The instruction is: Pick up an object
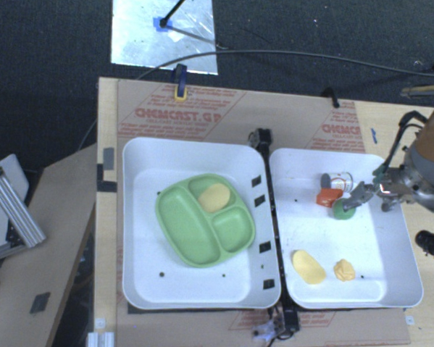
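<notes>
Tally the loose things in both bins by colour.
Yellow: 3, a lump on the green tray, a bigger lump and a small lump in the right bin
Green: 2, the tray and a small piece
Orange: 1, a block
Total: 6

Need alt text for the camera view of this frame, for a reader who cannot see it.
A grey robot arm reaches in from the right, its gripper low over an orange block and a green object in the right white bin, which also holds two yellow items. The left bin holds a green divided plate with a yellow piece in one compartment.
</notes>
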You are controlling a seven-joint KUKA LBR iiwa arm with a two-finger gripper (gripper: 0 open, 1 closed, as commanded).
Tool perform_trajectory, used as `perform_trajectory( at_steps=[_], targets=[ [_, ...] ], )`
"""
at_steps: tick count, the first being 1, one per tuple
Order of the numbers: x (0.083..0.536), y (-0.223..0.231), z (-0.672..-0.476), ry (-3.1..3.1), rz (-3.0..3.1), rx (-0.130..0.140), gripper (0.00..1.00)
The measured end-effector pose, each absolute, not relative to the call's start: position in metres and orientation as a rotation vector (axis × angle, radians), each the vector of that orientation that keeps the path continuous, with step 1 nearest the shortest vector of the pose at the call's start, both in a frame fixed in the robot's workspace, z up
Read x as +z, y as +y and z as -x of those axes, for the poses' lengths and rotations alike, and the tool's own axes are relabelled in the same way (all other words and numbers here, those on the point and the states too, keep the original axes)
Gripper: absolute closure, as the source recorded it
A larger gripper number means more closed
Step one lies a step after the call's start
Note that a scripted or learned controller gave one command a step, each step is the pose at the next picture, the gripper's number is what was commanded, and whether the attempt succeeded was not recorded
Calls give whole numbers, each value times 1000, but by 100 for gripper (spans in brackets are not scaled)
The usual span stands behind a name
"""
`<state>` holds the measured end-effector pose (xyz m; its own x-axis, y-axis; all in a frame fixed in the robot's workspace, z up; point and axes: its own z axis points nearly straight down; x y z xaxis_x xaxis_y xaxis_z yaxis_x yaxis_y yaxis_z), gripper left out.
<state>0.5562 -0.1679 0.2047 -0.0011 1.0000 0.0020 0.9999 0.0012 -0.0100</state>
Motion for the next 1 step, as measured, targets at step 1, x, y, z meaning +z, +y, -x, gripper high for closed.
perform_trajectory(
  at_steps=[1],
  targets=[
    [211, -168, -559, -2227, 2218, -1, 0]
  ],
)
